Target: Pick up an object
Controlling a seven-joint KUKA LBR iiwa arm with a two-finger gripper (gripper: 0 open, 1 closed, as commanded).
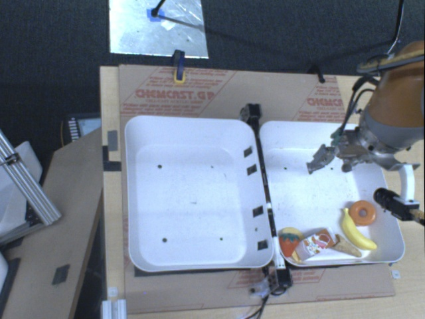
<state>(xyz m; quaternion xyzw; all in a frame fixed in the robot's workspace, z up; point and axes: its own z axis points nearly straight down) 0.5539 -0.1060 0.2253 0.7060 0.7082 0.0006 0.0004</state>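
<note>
Though partly blurred, gripper [321,159] over right bin [299,198]

Yellow banana [357,230], orange ring [362,212], red-white packet [314,243], orange fruit [289,240], clustered along right bin's near edge

The arm [398,105] comes in from the right edge of the camera view, its orange band wide and rounded above the grey wrist. From the wrist the gripper [320,159] extends leftward and slightly down, tilted rather than vertical. Dark cables loop along the wrist's left side. The gripper's tip is small and grey; nothing is seen between its fingers.
</note>
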